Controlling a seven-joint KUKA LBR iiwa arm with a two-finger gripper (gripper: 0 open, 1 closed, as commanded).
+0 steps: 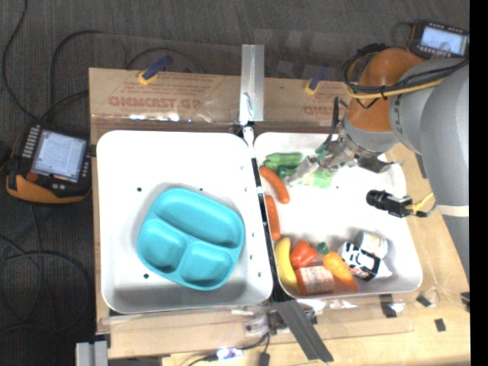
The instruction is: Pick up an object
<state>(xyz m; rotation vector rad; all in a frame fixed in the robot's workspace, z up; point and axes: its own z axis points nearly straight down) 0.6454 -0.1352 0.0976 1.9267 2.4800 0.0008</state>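
The right bin (396,227) holds several toy foods. A dark green vegetable (282,160) lies at its far left, with a pale green piece (322,178) just right of it. Below them lie an orange sausage (274,185) and a thin orange stick (272,216) along the left wall. At the front sit a yellow banana (283,262), a red pepper (303,252), an orange carrot (337,266), a red packet (314,280) and a black-and-white carton (364,255). My gripper (323,161) is low over the far part of the bin, right at the pale green piece.
The left bin (122,166) holds a teal divided plate (191,236). A metal divider (252,90) runs between the bins at the back. A black cylindrical part (385,200) sticks out over the right bin's right side. The arm's orange band (381,71) hangs above the back right corner.
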